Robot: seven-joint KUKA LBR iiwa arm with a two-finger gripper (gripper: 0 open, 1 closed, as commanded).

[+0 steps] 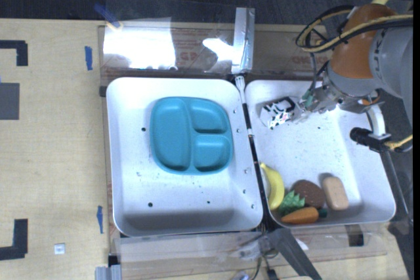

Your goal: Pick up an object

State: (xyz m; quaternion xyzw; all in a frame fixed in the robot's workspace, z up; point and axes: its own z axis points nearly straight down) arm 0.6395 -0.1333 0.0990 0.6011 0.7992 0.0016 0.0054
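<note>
A small black-and-white toy (278, 113) lies in the far left corner of the right bin (328, 147). My gripper (307, 103) hangs just to the right of it, reaching down from the orange-banded wrist (354, 49), and its tip looks close to or touching the toy. Along the near edge of the same bin lie a yellow banana (273, 185), a brown round piece (308, 193), an orange carrot (300, 215) and a tan loaf-shaped piece (335, 193).
The left bin (131, 193) holds a blue divided plate (191, 134). A clear plastic sheet and a metal bracket (243, 42) stand behind the bins. Cables (321, 26) loop near the wrist. A black fitting (367, 138) juts in over the right bin's right side.
</note>
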